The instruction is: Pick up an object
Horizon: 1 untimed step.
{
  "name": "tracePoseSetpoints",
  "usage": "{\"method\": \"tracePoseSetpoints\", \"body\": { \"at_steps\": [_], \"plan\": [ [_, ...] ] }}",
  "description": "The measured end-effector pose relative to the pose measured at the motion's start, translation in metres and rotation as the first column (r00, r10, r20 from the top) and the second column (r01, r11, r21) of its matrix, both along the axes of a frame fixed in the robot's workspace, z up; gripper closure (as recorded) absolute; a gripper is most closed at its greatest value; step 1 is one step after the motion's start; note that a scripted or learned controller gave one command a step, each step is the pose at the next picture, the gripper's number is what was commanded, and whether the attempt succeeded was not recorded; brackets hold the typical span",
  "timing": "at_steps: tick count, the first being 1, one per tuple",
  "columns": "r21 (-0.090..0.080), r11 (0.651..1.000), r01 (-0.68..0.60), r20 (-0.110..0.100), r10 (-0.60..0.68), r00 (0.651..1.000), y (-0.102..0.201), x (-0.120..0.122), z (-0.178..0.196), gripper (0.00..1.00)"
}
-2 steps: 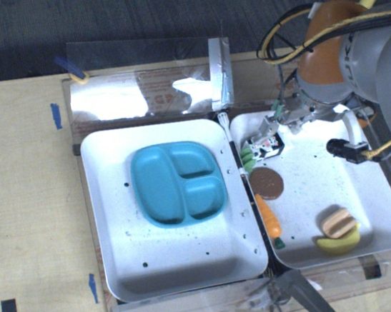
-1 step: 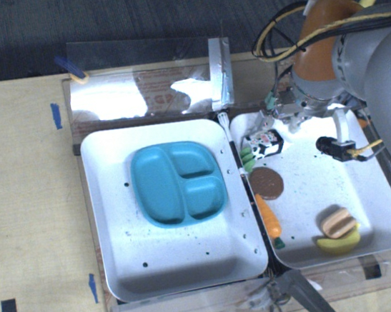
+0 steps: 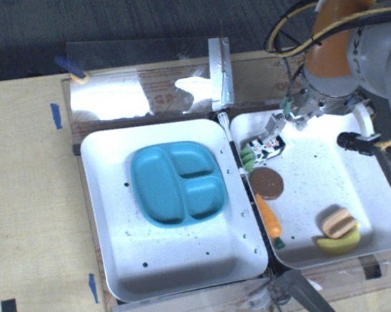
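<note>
Yellow banana [image 3: 339, 242] and a bun-like toy [image 3: 337, 222] lie at the right bin's [image 3: 373, 184] near edge; a carrot [image 3: 269, 219] and brown disc [image 3: 266, 183] sit by the divider. Gripper [image 3: 276, 127] hovers over a small black-and-white object [image 3: 264, 148] in the far-left corner; its opening cannot be told; descend centred, clear of the wall.

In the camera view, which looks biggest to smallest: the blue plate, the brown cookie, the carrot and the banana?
1. Blue plate, by far the biggest.
2. Banana and carrot look about the same length, so I won't rank them.
3. Brown cookie, the smallest across, though it is wider than the carrot.
</note>
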State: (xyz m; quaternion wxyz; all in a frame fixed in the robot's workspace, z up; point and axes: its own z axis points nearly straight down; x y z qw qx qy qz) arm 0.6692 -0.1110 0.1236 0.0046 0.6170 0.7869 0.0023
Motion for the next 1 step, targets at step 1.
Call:
{"method": "tracePoseSetpoints", "body": {
  "at_steps": [1],
  "plan": [
    [0.002,0.999,0.038,0.010,-0.038,0.999,0.0093,0.0041,-0.0122,0.00]
  ]
}}
